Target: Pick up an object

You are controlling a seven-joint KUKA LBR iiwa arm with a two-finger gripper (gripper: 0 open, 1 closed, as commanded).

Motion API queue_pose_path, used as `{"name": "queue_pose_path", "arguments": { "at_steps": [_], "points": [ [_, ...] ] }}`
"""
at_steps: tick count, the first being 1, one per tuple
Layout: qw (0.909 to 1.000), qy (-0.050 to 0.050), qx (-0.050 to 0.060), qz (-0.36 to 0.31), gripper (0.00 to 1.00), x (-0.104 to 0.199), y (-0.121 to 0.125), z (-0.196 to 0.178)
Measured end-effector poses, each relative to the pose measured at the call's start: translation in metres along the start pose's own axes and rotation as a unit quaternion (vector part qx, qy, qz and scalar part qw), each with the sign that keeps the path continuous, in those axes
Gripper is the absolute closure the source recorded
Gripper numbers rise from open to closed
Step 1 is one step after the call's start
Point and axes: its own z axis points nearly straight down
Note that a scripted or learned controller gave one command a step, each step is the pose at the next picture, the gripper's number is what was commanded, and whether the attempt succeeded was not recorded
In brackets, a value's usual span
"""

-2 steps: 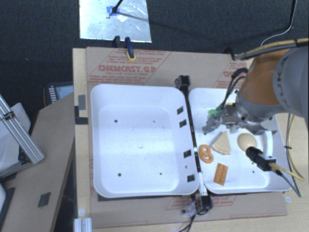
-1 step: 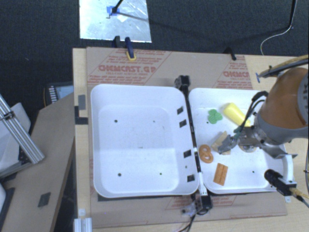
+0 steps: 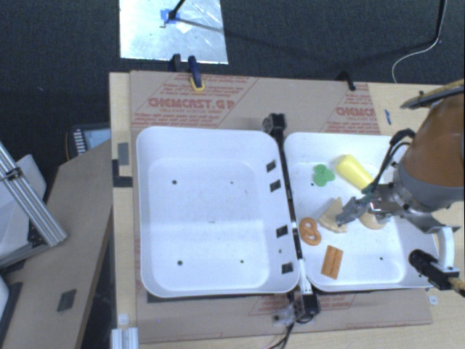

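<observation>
1. Over the right bin (image 3: 392, 271), the gripper (image 3: 351, 211) hangs low above a tan wedge-shaped piece (image 3: 332, 217), its dark fingers (image 3: 347, 213) spread a little apart with nothing visibly between them; the gripper reads as open and holding nothing.
2. Candidate objects crowd around it: the tan piece directly beneath and touching or nearly touching the fingers, an orange pretzel-shaped ring (image 3: 309, 231) just beyond it toward the bin divider (image 3: 288, 209), an orange block (image 3: 331, 261) nearer the camera, a yellow cylinder (image 3: 354, 170) and a green piece (image 3: 322, 174) on the far side.
3. Risk: the tan piece looks flat and sloped, so closing fingers may slide off its edge or push it toward the ring instead of pinching it.
4. Risk: a second pale object (image 3: 373, 220) sits partly hidden under the wrist; the arm may nudge it.
5. Readable writing: the cardboard (image 3: 240, 97) under the bins on the counter carries "CHEMCAST" in red, printed twice; smaller text after it is illegible.
</observation>
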Motion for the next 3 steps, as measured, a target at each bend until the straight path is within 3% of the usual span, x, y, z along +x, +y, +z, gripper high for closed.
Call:
{"name": "queue_pose_path", "arguments": {
  "at_steps": [1, 2, 3],
  "points": [
    [1.0000, 0.002, 0.001, -0.005, 0.00, 0.070, 0.000, 0.008],
    [1.0000, 0.000, -0.001, -0.002, 0.00, 0.053, 0.068, 0.018],
    [1.0000, 0.000, 0.002, 0.001, 0.00, 0.031, 0.042, -0.005]
  ]
}}
